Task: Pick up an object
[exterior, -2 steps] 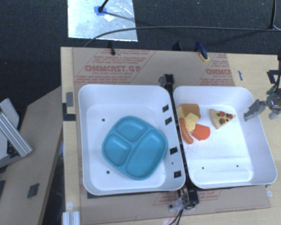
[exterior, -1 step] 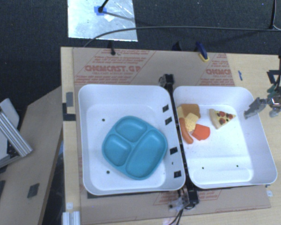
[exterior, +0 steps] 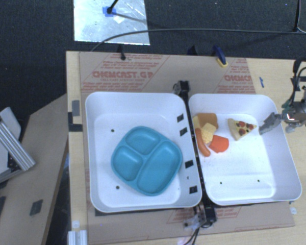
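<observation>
Lowest in the frame, the right bin [exterior: 255, 193] is bare. Toward center right, the pizza slice [exterior: 241, 127] is seen, just left of the gripper [exterior: 269, 123]; whether its claw is spread cannot be told.

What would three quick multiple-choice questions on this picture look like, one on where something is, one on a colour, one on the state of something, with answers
1. Where does the divided plate lie?
A. Left bin
B. Right bin
C. On the carpet

2. What colour is that plate?
A. Red
B. Blue
C. Yellow

3. How does the pizza slice stand to the gripper?
A. Lifted clear of the bin
B. Lying on the floor of the right bin, apart from the gripper
C. Resting on the plate

Answers: 1 A, it sits on the left bin floor. 2 B, it is blue all over. 3 B, white floor shows between slice and gripper.
</observation>
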### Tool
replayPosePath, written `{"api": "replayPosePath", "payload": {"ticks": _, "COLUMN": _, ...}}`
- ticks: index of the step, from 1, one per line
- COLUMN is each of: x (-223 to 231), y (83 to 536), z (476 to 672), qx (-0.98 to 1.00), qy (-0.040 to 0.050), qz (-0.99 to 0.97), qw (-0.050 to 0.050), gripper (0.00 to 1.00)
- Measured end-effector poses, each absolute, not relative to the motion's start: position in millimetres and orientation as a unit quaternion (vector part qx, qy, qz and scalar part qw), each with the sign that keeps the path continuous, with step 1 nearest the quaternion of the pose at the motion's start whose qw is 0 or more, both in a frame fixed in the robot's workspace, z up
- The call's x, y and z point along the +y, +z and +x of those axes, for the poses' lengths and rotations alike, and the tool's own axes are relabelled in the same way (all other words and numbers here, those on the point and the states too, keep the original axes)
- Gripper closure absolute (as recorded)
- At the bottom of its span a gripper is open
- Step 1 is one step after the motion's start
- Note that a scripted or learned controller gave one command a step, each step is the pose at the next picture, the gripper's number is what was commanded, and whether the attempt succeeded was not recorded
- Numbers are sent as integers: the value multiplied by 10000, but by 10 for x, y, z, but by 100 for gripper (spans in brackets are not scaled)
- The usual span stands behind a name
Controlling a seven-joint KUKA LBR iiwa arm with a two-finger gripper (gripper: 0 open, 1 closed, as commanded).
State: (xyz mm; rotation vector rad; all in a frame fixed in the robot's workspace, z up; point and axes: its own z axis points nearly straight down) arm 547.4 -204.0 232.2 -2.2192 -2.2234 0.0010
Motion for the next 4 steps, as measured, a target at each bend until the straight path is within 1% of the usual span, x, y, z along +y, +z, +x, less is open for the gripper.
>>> {"api": "replayPosePath", "payload": {"ticks": 1, "x": -2048, "y": 1712, "z": 5420, "qx": -7076, "qy": 5, "qz": -7067, "qw": 11, "gripper": 0}}
{"api": "replayPosePath", "payload": {"ticks": 2, "x": -2056, "y": 1292, "z": 5395, "qx": -7076, "qy": 2, "qz": -7067, "qw": 4, "gripper": 0}}
{"api": "replayPosePath", "payload": {"ticks": 3, "x": -2062, "y": 1424, "z": 5410, "qx": -7077, "qy": -8, "qz": -7065, "qw": -23, "gripper": 100}}
{"api": "replayPosePath", "payload": {"ticks": 4, "x": -2055, "y": 2068, "z": 5413, "qx": -7087, "qy": -14, "qz": -7055, "qw": -33, "gripper": 100}}
